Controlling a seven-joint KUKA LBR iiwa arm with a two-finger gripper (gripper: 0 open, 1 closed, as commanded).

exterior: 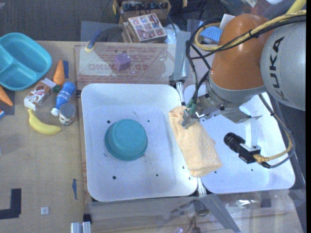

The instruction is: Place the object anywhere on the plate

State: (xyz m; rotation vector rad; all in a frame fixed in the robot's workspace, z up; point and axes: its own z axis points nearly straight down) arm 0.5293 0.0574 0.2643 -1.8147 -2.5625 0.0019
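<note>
Table (48, 178) with 2 white bins, clutter at left.
Left bin (97, 101): teal plate (126, 139), upside down. Yellow cloth (197, 147) draped over the divide between bins; pincer (188, 119) clenched on its upper end. Table's left: banana (43, 125), bottle (63, 97), blue tray (22, 59).

We see even, fairly bright overhead light, strongest on the white bins (146, 188) at the centre of the frame, which look slightly washed out. Soft shadows lie under the arm (252, 57) at right. The top of the frame is dim and slightly soft.
</note>
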